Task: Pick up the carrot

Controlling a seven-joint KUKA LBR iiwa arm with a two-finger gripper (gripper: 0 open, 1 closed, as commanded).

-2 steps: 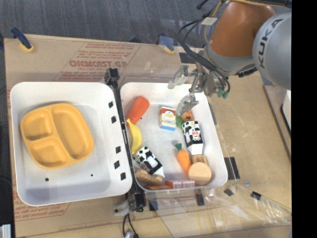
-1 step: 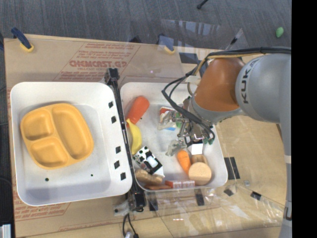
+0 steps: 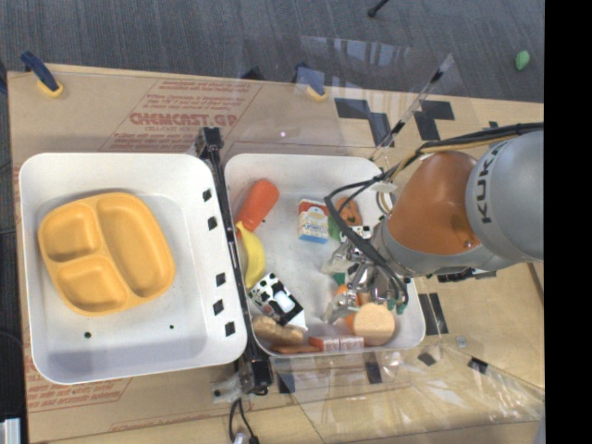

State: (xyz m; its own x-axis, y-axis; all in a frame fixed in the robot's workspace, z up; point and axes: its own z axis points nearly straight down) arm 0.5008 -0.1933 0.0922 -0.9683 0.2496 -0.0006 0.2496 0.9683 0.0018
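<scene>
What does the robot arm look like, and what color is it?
The arm is fat, round and grey, with a shiny orange band near the wrist. Part of a black "KUKA" name shows on its side. Thin black cables loop around it, and the gripper is small metal parts with wires.

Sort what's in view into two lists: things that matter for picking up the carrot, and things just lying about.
For the job:
- carrot, top left of the right bin
- gripper, low over the right bin's right side

Lying about:
- yellow divided tray in the left bin
- small carton
- banana
- black-and-white box
- round tan piece
</scene>
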